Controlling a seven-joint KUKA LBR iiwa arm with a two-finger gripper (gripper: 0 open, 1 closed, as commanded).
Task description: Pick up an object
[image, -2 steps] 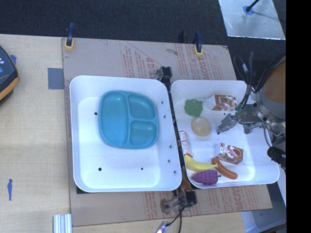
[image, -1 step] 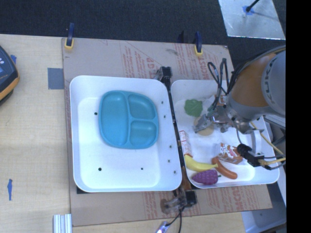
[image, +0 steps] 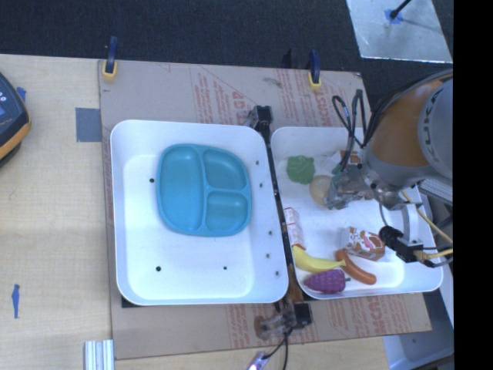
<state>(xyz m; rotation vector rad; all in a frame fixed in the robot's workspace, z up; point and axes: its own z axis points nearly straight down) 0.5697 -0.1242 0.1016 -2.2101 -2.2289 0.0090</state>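
— Which piece is it going for?

— Hard to call. The gripper (image: 340,193) hangs low in the right bin (image: 323,139), just beside a pale round lump (image: 320,190), touching it or nearly so. Whether it is open or closed, I cannot tell from here.

— How would that lump handle?

— Likely light, smooth and hard, like toy food. Rounded, so it could squirt out of a pinch; best taken across its middle.

— And its looks?

— Beige, egg-like, half hidden by the arm. A green knobbly piece (image: 300,168) sits just beside it.

— The rest?

— A banana (image: 312,261), a sausage (image: 360,270) and purple grapes (image: 326,282) crowd the near corner. A blue tray (image: 204,190) lies in the left bin (image: 131,230) on the worktop (image: 46,222).
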